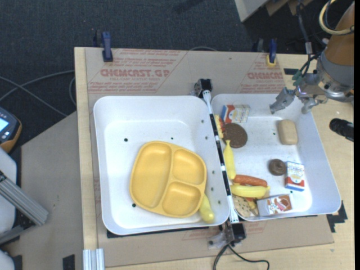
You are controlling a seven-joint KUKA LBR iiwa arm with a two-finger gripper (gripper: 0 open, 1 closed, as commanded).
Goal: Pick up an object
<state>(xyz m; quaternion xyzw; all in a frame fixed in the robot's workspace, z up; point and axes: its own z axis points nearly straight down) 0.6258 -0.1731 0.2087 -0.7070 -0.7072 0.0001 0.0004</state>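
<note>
Starting at the left, the left bin [112, 117] is a shallow white plastic tub holding a yellow divided plate [167, 178], smooth and matte, with three rounded compartments. A small yellow banana-like piece [206, 211] lies just beside the plate's lower right edge, against the bin's wall.

Across the black seam between the tubs, the right bin [323, 173] carries a scatter of toy food. Along its left wall sit a small printed carton [235, 113], a dark brown round patty [235, 135], a long yellow piece [228, 158] lying lengthwise along the wall, a red sausage [250, 180] and a yellow banana [251, 191], both lying crosswise, then a cracker [244, 206] and a flat printed packet [277, 203]. Farther right are a small brown disc [277, 167] and a little white-and-orange box [295, 175].

The likeliest target appears to be the tan block [287, 132], a soft-looking, rounded rectangle like a bread roll or sponge, standing apart from its neighbours in the upper right of the bin, its long axis running roughly toward and away from the camera.

The gripper [292, 101] hangs over the bin's upper right corner, just above the block in the picture, so the block lies slightly toward the camera from it. Its grey metal fingers look spread apart, with nothing between them. A short move toward the camera and downward should bring it over the block.
</note>
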